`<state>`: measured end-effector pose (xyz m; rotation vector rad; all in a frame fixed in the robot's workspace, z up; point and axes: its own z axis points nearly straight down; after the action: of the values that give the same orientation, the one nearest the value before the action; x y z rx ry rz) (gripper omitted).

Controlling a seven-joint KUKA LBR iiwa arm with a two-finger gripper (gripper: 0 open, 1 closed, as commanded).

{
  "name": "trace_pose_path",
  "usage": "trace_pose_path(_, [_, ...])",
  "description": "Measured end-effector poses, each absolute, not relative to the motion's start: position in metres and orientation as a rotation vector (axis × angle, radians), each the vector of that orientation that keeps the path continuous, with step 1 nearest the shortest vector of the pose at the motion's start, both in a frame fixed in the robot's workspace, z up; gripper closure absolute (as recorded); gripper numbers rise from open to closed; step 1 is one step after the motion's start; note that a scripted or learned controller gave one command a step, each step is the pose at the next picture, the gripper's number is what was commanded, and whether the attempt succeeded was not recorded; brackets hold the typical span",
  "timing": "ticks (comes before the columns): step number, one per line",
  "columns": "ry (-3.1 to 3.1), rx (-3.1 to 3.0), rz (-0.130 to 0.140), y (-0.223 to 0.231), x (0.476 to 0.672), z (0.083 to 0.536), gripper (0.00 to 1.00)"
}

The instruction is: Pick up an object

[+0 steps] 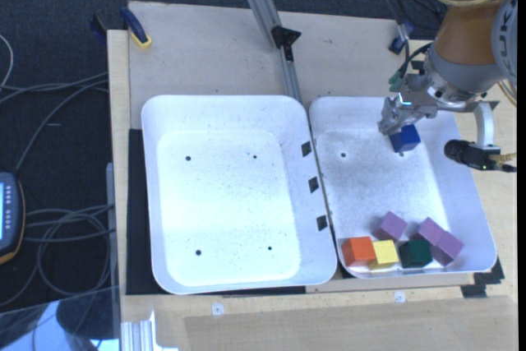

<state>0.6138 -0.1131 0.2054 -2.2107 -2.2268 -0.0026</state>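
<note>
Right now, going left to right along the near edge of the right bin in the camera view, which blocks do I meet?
Orange block → yellow block → dark green block → purple block at the right end.

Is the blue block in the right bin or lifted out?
Lifted: the blue block sits between the gripper jaws, above the right bin floor.

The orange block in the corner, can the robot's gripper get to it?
Probably, but it's tight. The gripper hangs over the same bin, nothing above the orange block. Still, the block sits against the bin wall and touches the yellow block.
</note>
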Motion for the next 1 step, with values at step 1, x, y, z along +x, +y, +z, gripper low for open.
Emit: trace_pose_path(1, [-2.227, -2.21, -0.004, -0.0524, 0.6047, 0.2205, 1.0])
